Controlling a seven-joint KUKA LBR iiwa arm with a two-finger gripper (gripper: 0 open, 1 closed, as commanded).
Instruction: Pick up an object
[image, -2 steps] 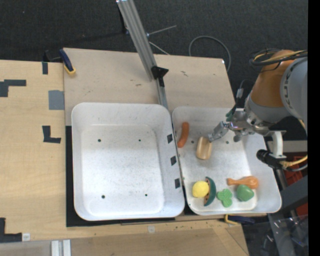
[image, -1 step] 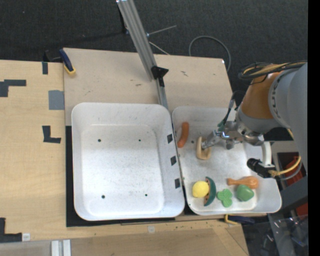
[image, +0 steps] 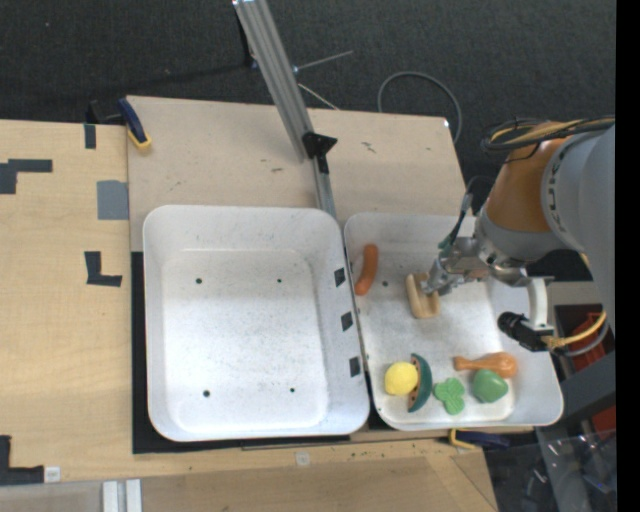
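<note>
Reaching in from the right, the gripper (image: 440, 283) hangs low in the right bin (image: 395, 228), its tip touching or just beside a tan wooden block (image: 420, 298); whether it is gripping cannot be told. An orange sausage-shaped toy (image: 366, 269) lies left. Near the front sit a yellow ball (image: 401, 378), green pieces (image: 450, 393) and an orange drumstick-shaped toy (image: 487, 364).

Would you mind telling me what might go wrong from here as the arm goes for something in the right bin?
1. The end effector hangs right at the tan block, seemingly at its edge; an off-centre grip might nudge it aside rather than lift it.
2. The yellow ball, dark green crescent and green pieces crowd the near corner, so a try there could catch two things at once.
</note>
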